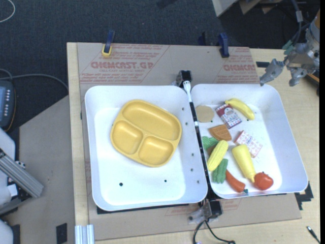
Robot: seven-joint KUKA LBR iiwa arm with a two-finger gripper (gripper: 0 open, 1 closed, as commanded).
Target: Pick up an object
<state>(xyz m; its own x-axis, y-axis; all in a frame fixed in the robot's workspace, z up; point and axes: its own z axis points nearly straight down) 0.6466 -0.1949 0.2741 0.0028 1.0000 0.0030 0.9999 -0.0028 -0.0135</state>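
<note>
I see the pincer (282, 75) spread, gripping nothing; the banana (240, 108) lies below-left of it in the right bin (289, 136).

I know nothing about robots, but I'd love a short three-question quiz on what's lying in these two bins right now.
1. True or false: the yellow divided plate lies in the right bin.
2. Which lies nearest the right bin's front corner? A) banana B) tomato C) corn cob
3. Fill in: the end effector hangs beyond the right bin's ____ edge, above the bench.

Key
1. False; the plate is in the left bin.
2. B
3. far
</note>
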